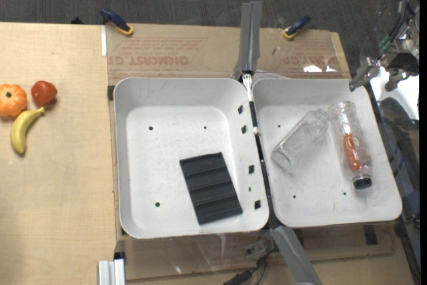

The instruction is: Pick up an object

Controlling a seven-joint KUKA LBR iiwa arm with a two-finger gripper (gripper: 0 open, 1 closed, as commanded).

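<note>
Two glossy white bins (pixel 127 143) — ribbed black slab (pixel 210 187) left, clear bottles (pixel 301 139) right; jaws' state unreadable.

Both bins (pixel 127 163) white; ribbed block (pixel 210 187) dark grey. Clear bottle (pixel 301 138), clear tube (pixel 350 143) with orange contents, black cap. Bench (pixel 53 197) pale wood.

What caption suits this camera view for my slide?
Left bin holds a black ridged block; right bin holds two clear bottles.
</note>
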